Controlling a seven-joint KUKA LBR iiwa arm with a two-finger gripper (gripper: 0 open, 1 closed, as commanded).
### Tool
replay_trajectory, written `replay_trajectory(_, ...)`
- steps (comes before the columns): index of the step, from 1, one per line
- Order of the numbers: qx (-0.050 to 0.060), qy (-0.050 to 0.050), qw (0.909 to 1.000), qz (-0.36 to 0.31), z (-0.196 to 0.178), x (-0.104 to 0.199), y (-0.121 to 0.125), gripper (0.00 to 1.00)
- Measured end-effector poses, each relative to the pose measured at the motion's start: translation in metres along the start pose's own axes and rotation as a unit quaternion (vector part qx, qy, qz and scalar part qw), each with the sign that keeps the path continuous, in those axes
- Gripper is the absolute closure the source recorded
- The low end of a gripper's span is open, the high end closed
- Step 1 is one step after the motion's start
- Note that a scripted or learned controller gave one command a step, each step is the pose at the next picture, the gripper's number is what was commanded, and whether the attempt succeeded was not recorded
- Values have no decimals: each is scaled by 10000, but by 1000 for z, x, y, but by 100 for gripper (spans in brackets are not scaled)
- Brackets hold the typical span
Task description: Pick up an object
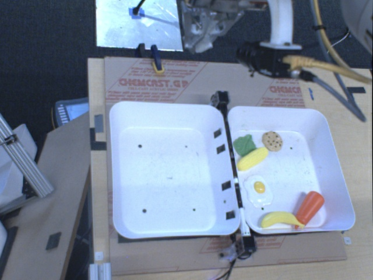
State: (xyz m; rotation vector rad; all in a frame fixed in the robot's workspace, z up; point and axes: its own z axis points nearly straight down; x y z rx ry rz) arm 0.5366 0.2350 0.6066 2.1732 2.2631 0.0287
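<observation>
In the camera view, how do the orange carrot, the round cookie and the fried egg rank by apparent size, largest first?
1. White fried egg with yellow yolk and orange toy carrot: look alike, too close to rank.
2. Round speckled cookie: clearly smallest.

A pale grey-white arm link (281, 13) tops a black collar (265, 58), and yellow and grey cables (326, 67) trail off beside it.
</observation>
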Motion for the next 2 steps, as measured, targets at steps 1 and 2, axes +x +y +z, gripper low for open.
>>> replay_trajectory(1,-11,6,10000,-17,-11,0,0,100)
replay_trajectory(2,-20,11,10000,-31,-22,0,1,100)
